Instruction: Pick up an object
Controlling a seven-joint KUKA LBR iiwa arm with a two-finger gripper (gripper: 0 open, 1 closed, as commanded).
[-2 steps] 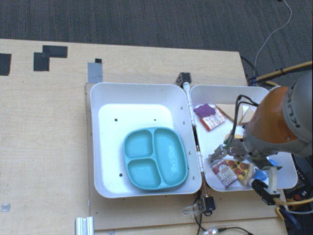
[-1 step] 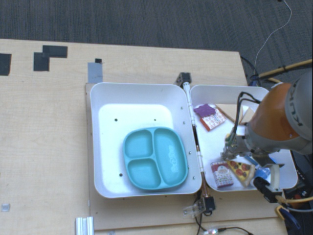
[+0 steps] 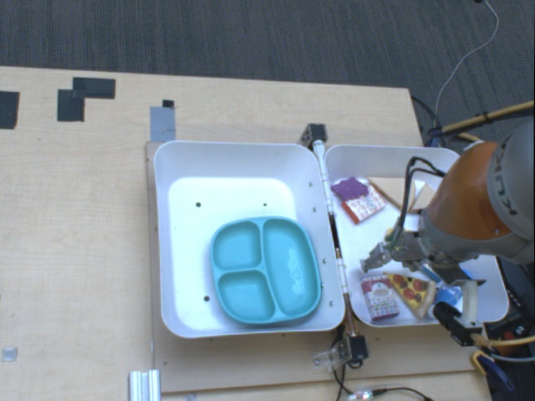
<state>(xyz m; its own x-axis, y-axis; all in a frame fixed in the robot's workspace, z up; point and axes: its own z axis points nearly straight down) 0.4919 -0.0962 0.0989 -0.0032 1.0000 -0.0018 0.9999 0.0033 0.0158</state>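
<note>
My gripper (image 3: 380, 258) hangs low over the middle of the right bin (image 3: 359, 234), below the orange wrist band (image 3: 468, 199). Just beneath and in front of it lie a small red-and-white box (image 3: 381, 298) and a pizza-printed packet (image 3: 411, 290). A purple packet (image 3: 351, 190) and a red-and-white card (image 3: 365, 208) lie at the bin's far left, apart from the gripper. A blue item (image 3: 449, 294) sits at the front right, partly under the arm. I see nothing held in the gripper.
The left bin (image 3: 180, 224) holds a light-blue divided plate (image 3: 266, 268). A raised rim (image 3: 328, 224) separates the two bins. Cables (image 3: 418, 174) loop near the wrist. Tan bench (image 3: 75, 241) stretches to the left.
</note>
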